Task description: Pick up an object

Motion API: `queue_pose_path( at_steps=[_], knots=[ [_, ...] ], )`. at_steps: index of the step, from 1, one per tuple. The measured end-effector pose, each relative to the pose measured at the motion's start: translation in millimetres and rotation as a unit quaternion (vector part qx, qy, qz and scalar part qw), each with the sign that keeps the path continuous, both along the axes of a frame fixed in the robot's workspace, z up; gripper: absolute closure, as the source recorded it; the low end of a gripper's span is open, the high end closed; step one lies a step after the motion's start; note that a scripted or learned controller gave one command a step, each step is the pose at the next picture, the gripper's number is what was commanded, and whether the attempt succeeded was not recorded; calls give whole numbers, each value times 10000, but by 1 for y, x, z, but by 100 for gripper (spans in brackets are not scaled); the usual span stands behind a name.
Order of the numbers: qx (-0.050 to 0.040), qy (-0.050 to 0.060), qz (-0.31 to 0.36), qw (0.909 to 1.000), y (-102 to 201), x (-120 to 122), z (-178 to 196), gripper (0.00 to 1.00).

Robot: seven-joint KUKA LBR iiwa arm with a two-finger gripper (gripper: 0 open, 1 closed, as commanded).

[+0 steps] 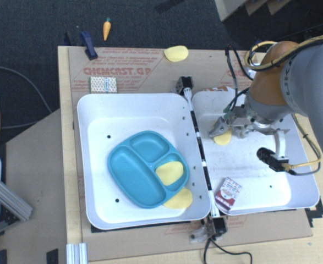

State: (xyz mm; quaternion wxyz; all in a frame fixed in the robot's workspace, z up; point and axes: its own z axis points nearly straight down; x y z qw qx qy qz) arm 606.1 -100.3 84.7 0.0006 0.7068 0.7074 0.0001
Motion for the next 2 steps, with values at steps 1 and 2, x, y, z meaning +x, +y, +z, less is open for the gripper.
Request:
queue_pose_path(
  at_steps=[1, 2],
  knots=[
    [-3, -6, 4, 10000, 0, 0, 10, 100],
    [8, -1, 4, 10000, 78, -22, 100, 100]
  ],
)
